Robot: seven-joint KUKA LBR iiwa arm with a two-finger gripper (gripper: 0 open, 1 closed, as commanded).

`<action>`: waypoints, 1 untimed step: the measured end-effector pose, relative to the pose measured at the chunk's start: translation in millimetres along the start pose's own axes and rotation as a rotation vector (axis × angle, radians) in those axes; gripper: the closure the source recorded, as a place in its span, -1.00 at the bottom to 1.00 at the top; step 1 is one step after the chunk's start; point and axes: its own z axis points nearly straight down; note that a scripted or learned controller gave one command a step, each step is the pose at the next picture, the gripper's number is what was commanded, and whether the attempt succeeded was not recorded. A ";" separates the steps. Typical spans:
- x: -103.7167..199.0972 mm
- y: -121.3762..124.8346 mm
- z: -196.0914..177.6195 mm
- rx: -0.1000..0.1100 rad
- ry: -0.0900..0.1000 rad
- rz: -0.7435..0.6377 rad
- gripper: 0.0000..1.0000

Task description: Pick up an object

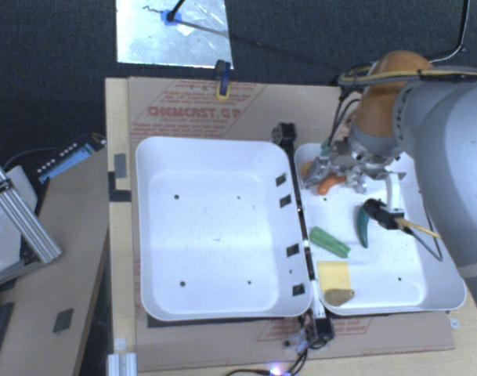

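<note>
Grasping is being attempted: the hand (pixel 334 172) is being lowered over an orange object (pixel 329 184) near the right bin's (pixel 426 288) far-left corner. Its opening cannot be told, so closure and a straight lift are being called for next, judged from this.

Both white bins (pixel 215 233) look like smooth moulded plastic with a soft sheen, and they sit on a matt brown cardboard sheet (pixel 193 108) printed in red. The arm's grey shell (pixel 449 155) is smooth and slightly glossy, while the crinkled foil-like sheet (pixel 172 22) beyond the table shines silver against dark, rough carpet (pixel 50 69).
</note>
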 end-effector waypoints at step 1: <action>-2.8 -6.6 -6.3 0.020 0.000 0.002 1.00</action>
